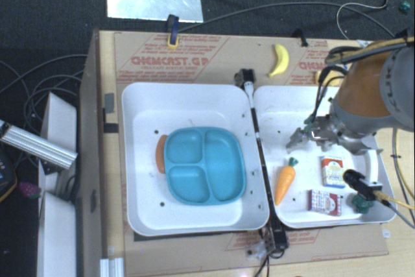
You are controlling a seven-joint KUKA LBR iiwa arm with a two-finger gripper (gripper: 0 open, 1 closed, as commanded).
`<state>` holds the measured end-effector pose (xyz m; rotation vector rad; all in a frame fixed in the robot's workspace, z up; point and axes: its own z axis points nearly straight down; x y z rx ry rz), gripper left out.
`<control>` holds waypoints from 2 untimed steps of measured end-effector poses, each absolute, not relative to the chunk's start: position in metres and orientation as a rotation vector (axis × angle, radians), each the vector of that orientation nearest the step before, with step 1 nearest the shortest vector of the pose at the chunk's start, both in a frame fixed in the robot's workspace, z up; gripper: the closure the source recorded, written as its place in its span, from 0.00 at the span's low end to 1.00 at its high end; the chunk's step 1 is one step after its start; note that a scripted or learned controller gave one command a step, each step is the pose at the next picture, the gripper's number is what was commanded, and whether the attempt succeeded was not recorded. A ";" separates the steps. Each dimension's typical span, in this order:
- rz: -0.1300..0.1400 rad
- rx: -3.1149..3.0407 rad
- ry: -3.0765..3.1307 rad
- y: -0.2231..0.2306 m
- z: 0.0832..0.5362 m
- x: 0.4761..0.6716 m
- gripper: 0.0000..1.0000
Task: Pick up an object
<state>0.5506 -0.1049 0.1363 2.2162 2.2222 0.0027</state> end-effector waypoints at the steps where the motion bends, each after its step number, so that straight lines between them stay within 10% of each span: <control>1: 0.000 2.220 2.223 -0.089 0.110 0.527 0.00; 2: 0.000 2.220 2.223 -0.086 0.084 0.518 0.00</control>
